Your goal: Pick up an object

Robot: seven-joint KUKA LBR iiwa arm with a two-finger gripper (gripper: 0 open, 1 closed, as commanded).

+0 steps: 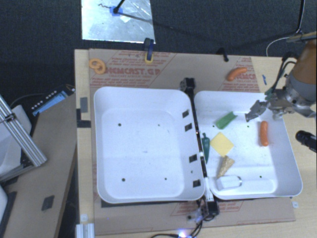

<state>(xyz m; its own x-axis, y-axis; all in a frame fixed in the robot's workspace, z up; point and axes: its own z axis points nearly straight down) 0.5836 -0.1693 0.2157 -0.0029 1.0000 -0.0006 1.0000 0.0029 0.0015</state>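
My gripper (266, 114) hangs over the far right part of the right bin (287, 182), open, with nothing between its fingers. An orange sausage-shaped piece (264, 133) lies just below it on the bin floor. To its left rests a green block (225, 120). Further toward the front are a yellow square (222, 144), a tan cone (225, 165) and a white object (229, 182). A dark green stick-like item (205, 147) lies along the bin's left wall.
The left bin (106, 133) sits beside the right one, with a black divider (190, 128) between them. On the cardboard behind the bins lie another orange sausage (237, 74), a tan ring (97, 66) and a yellow clamp (148, 51).
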